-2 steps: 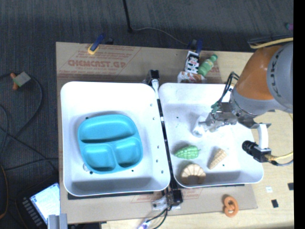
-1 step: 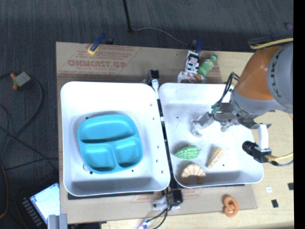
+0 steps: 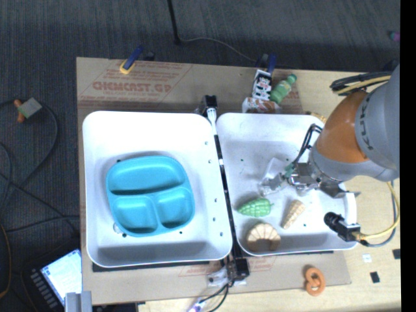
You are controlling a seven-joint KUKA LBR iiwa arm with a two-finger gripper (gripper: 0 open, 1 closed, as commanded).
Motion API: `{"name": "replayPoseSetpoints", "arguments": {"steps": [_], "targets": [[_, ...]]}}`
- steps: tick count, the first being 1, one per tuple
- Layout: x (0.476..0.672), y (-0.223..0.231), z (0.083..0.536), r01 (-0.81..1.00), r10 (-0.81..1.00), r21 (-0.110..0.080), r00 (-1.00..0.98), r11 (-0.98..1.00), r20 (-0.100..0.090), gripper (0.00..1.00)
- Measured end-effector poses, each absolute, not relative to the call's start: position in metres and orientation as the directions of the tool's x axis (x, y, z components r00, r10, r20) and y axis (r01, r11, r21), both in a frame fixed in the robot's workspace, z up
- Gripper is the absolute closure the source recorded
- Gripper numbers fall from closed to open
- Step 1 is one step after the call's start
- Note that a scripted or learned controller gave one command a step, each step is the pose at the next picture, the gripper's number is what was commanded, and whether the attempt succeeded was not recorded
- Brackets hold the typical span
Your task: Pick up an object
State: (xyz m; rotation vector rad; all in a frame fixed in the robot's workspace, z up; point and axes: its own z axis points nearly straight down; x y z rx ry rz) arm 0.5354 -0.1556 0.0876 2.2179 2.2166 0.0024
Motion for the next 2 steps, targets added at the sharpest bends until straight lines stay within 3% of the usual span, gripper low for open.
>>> {"name": "replayPoseSetpoints", "arguments": {"steps": [1,2], "targets": [[0.483,-0.121,0.117,1.000,1.000,-0.002,0.000,0.000,0.000,0.00],[0.487,-0.111,0.101,1.000,1.000,0.003,0.000,0.000,-0.003,0.00]]}}
